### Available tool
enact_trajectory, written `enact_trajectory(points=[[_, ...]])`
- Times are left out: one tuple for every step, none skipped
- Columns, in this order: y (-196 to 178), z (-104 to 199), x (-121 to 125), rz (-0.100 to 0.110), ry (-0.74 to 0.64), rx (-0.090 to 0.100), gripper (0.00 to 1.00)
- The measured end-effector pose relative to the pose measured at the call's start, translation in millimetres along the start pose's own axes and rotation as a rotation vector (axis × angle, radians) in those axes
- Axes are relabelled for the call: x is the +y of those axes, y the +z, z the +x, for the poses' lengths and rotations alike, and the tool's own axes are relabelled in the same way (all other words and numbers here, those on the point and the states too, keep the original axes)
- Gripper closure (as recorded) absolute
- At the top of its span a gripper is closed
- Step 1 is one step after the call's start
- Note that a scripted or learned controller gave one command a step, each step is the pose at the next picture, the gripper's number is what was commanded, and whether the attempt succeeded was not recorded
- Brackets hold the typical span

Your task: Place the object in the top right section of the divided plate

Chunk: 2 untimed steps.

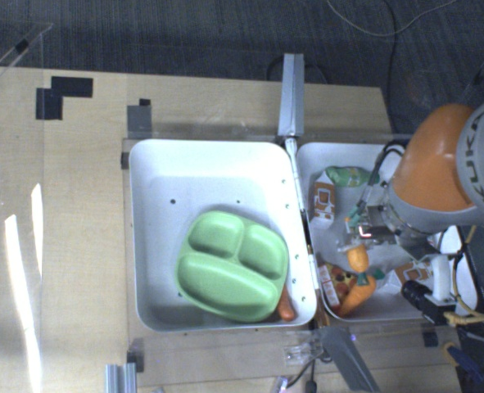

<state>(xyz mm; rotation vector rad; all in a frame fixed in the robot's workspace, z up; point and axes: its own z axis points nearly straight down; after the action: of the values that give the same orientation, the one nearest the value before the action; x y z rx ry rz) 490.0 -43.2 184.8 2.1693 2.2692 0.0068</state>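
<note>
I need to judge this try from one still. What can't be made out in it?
- Gripper: the arm's wrist covers it in the camera view, so any grasp is unreadable.
- Right bin: the arm hides its right part.
- Orange item: mostly tucked behind the green divided plate.
- Packet: label too small to read.
</note>
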Motion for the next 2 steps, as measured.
enact_trajectory(points=[[0,17,17,0.001,-0.02,0.0,1.0],[-4,-5,66,0.001,-0.151,-0.002,1.0]])
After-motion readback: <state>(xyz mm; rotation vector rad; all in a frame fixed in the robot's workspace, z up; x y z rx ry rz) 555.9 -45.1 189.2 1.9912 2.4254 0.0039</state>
